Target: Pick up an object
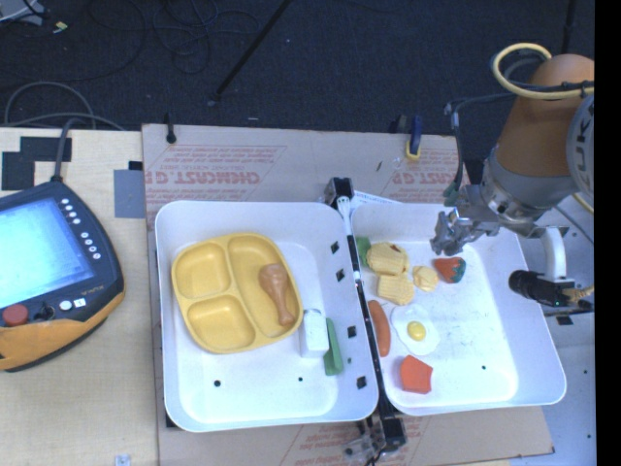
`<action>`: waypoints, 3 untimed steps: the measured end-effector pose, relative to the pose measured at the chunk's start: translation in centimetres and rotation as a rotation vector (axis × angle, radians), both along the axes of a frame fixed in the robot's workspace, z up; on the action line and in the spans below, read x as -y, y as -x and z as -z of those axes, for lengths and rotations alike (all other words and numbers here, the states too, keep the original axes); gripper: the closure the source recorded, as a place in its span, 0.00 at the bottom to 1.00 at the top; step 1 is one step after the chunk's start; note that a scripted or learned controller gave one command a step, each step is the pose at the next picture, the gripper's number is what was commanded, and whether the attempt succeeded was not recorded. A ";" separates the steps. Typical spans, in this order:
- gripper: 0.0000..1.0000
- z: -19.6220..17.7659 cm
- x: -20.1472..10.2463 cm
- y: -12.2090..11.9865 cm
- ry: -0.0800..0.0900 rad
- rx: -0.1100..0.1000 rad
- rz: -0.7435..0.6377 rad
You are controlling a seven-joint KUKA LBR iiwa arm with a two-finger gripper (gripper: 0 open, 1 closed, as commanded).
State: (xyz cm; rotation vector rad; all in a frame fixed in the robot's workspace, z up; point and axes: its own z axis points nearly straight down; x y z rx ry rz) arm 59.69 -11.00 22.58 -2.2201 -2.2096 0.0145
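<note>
Red toy food [448, 269] sits right under the hand [450, 235], not lifted yet, and I cannot tell its grip.

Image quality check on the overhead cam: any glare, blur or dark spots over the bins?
Camera view: both white bins are bright and evenly lit, no harsh glare; the gripper looks slightly soft, and its fingers are hard to resolve; the floor behind the bench is dark with little detail; the screen at left glows washed-out blue.
</note>
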 end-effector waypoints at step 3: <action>1.00 -12.8 -15.3 5.0 -0.006 0.022 -0.018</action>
